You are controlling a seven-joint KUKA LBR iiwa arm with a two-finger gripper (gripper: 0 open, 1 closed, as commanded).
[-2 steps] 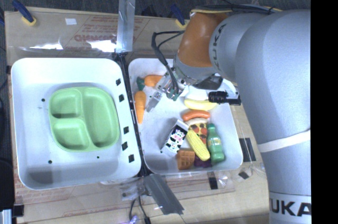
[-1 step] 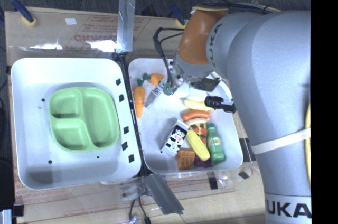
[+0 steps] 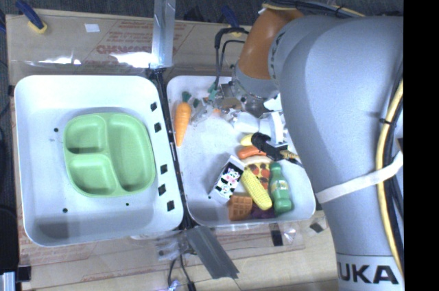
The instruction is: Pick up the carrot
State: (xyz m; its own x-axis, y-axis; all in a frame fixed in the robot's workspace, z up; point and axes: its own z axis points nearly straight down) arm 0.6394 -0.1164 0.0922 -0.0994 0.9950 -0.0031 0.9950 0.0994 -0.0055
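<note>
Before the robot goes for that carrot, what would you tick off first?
1. Carrot in plain view, lying against the left wall of the right bin: ok.
2. Carrot apart from the toy pile, with the corn and green bottle well away: ok.
3. Claw close to the carrot, at the bin's top: ok.
4. Claw lined up over the carrot: not ok, it sits to the carrot's right.
5. Carrot already gripped: not ok.
6. Left bin holds the green tray, out of the way: ok.

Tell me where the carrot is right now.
The carrot lies in the right bin, against its left wall near the far corner, to the left of the gripper.
</note>
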